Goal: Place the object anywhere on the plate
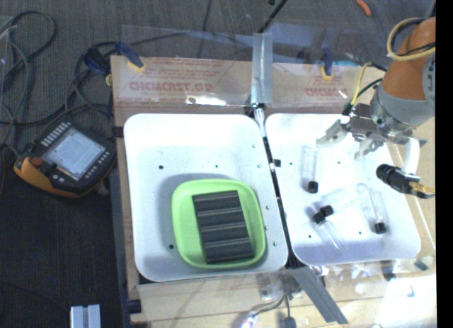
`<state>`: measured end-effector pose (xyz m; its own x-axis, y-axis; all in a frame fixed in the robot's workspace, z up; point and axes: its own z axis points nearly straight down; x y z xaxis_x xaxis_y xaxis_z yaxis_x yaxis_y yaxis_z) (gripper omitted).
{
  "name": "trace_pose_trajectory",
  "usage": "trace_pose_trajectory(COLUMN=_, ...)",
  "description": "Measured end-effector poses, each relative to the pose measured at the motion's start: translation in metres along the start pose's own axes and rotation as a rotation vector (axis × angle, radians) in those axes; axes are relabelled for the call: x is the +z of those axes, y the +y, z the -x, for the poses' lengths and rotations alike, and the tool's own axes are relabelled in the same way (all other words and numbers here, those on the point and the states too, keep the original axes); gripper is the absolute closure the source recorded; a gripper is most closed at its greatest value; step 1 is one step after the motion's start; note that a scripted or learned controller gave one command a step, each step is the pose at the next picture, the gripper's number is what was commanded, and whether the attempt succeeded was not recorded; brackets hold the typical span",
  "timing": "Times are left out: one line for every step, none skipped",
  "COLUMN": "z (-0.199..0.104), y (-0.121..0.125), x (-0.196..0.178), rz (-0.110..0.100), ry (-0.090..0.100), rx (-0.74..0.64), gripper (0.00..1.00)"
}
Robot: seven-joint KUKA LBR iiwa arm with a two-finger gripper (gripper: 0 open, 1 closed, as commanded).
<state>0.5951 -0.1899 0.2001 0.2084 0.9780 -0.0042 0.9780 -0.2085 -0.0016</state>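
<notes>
A green plate [181,210] with rounded corners sits in the left bin, toward its front. A dark grey ribbed block [223,226] lies flat on the plate, covering most of its middle. My gripper [349,140] hangs over the back of the right bin, well away from the plate. It is open, its pale fingers [331,134] spread, and nothing is between them.
The right bin [297,249] holds three clear tubes with black caps: one near its left wall [310,171], one toward the front centre [323,215], one at the right [377,215]. A ridge [272,178] divides the two bins. A teach pendant [67,156] lies on the floor at left.
</notes>
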Motion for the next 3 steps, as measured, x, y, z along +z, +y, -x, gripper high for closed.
trace_pose_trajectory(z=-0.031, y=-0.021, x=-0.017, rz=0.0, ry=0.003, rx=0.024, gripper=0.0)
trace_pose_trajectory(z=-0.074, y=-0.018, x=-0.07, rz=0.001, ry=0.002, rx=0.094, gripper=0.0)
trace_pose_trajectory(z=-0.1, y=-0.017, x=-0.07, rz=0.0, ry=0.001, rx=0.029, gripper=0.0)
